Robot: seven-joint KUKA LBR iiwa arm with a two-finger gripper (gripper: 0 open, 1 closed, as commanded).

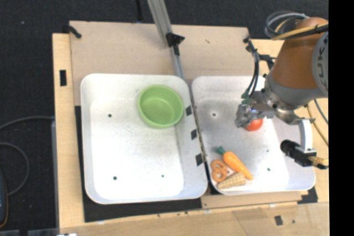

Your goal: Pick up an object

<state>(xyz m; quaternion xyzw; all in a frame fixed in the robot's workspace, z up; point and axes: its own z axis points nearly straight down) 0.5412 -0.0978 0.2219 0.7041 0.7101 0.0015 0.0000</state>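
Claw [247, 118] is down in the right bin [221, 96], right of centre frame, at a red-orange ball [254, 124]. Grip state: cannot tell, the wrist hides it. Risk: a round ball could squirt sideways if pinched off-centre. Carrot [237, 163] lies lower, well apart.

The counter [110, 44] is a pale tan board set over dark carpet, with a slightly browner sheet laid across its back half. Two shallow white bins sit directly on it, side by side and touching along their inner edges. The left bin [105, 174] is the wider of the two; the right bin [221, 91] reaches almost to the counter's front edge. Small black clips [194, 135] mark the seam between them. A grey metal rail [155, 0] slants in from the back and meets the counter near that seam.
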